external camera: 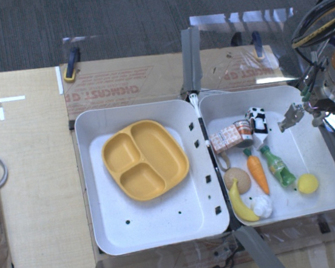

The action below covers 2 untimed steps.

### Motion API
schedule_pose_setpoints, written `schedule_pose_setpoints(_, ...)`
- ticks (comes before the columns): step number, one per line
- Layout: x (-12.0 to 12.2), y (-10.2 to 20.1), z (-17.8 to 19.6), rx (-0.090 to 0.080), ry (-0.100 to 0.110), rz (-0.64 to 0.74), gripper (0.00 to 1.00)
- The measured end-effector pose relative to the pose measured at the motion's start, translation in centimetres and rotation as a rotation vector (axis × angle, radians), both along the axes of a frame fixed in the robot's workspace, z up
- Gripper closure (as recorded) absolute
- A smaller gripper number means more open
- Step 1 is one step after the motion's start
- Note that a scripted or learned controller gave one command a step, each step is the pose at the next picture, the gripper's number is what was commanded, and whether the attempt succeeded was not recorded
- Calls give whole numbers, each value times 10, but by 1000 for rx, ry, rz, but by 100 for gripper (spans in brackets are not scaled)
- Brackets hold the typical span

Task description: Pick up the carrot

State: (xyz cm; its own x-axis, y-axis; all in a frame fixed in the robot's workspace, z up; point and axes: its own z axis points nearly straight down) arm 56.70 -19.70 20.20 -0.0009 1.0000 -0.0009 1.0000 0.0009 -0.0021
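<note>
Camera view, item list. Right bin (pixel 323 201): carrot (pixel 257 173), orange, green stub at its top end, lying near the bin's middle with its tip pointing to about 5 o'clock. Neighbours: green bottle (pixel 278 166) just beside it at 3 o'clock; brown round item (pixel 237 178) just beside it at 9 o'clock; banana (pixel 240 203) and a white crumpled item (pixel 263 206) at 6 to 7 o'clock; striped packet (pixel 231 136) at 11 o'clock; black-and-white item (pixel 255 120) at 12 o'clock; yellow ball (pixel 307 183) at 4 o'clock. Left bin (pixel 95 189): yellow divided plate (pixel 145 159). Gripper (pixel 292 116): at 2 o'clock from the carrot, well apart, grasping nothing; whether released or clenched I cannot tell. Handling advice, as judgement: descend over the carrot's mid-length, fingers straddling its narrow width, keeping off the bottle and the brown item.
</note>
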Motion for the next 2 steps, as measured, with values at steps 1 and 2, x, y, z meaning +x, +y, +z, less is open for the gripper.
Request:
schedule_pose_setpoints(1, -5, 58, -75, 0, -1, 238, 0)
schedule_pose_setpoints(2, -40, 17, 10, -1, -2, 256, 0)
